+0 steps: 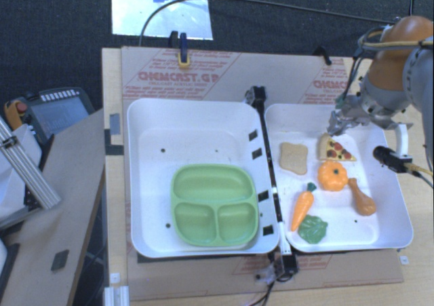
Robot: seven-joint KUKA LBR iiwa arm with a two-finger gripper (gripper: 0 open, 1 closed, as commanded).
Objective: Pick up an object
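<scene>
The right bin (386,233) holds several toy foods: a slice of bread (293,157), a pizza slice (335,149), an orange pumpkin (332,176), a carrot (302,207), a green leafy piece (312,229) and a chicken drumstick (361,197). My gripper (337,127) hangs at the bin's far side, just above the pizza slice's upper end. Its fingertips point down and nothing shows between them.
A green divided plate (214,205) lies in the left bin (149,162). A clamp (182,49) and cables sit at the back of the cardboard. A teach pendant (57,112) rests on a side table at left.
</scene>
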